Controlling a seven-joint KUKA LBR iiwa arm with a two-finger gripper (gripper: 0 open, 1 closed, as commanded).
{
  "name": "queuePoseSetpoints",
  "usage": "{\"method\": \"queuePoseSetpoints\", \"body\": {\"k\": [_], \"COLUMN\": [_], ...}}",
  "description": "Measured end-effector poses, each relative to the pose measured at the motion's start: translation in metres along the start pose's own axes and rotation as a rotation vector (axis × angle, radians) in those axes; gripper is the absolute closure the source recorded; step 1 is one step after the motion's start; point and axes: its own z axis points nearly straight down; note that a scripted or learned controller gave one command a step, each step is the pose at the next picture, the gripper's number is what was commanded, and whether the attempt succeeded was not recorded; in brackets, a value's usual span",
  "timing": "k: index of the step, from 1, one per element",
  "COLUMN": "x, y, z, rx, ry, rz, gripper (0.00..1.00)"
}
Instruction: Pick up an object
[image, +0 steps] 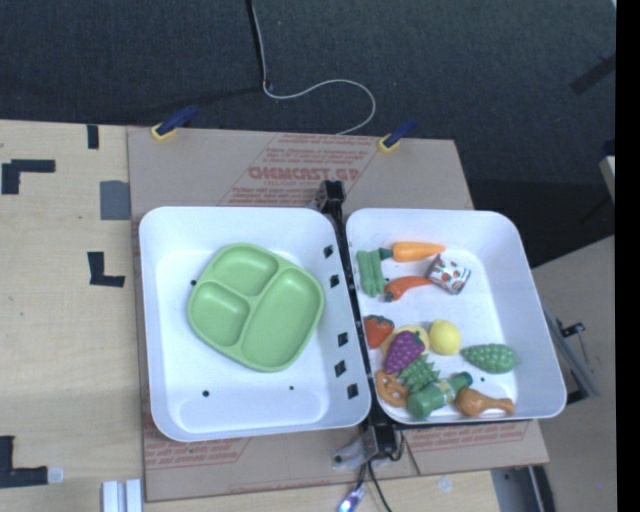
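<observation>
The right bin (520, 290) holds several toy foods. An orange carrot (416, 251) lies near its back, with a small red and white can (449, 274) beside it. Green beans (369, 272) and an orange-red pepper (408, 287) sit at the bin's left side. Lower down are a red tomato (377, 330), purple grapes (402, 351), a yellow lemon (444, 337) and a bumpy green fruit (489, 357). Near the front lie a green vegetable (433, 393) and an orange drumstick-like piece (483, 404).
The left bin (170, 390) carries a green divided plate (256, 306). Both bins rest on a cardboard sheet (200, 170) clamped at the back. A white cable (320, 95) loops on the dark floor behind.
</observation>
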Motion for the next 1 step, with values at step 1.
{"method": "queuePoseSetpoints", "body": {"k": [1], "x": [0.0002], "y": [0.0006], "z": [-0.01], "rx": [-0.001], "ry": [-0.001], "rz": [-0.001], "gripper": [1.0]}}
